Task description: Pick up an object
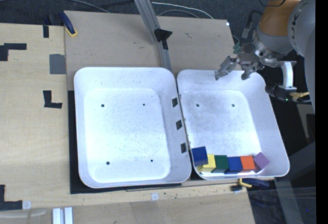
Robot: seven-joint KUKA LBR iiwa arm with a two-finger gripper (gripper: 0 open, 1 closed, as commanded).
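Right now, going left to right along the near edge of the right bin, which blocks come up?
Blue block → yellow block → green block → second blue block → orange block → purple block.

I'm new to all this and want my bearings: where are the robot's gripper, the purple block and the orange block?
gripper (pixel 233 72): camera view, midway between its fingertips.
purple block (pixel 261 160): camera view, its top face.
orange block (pixel 247 162): camera view, its top face.

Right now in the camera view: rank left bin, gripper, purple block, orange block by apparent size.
1. left bin, by far the largest.
2. gripper, at the right bin's far rim.
3. orange block and purple block: they look about alike, and both are partly hidden by neighbours, so I won't rank them.
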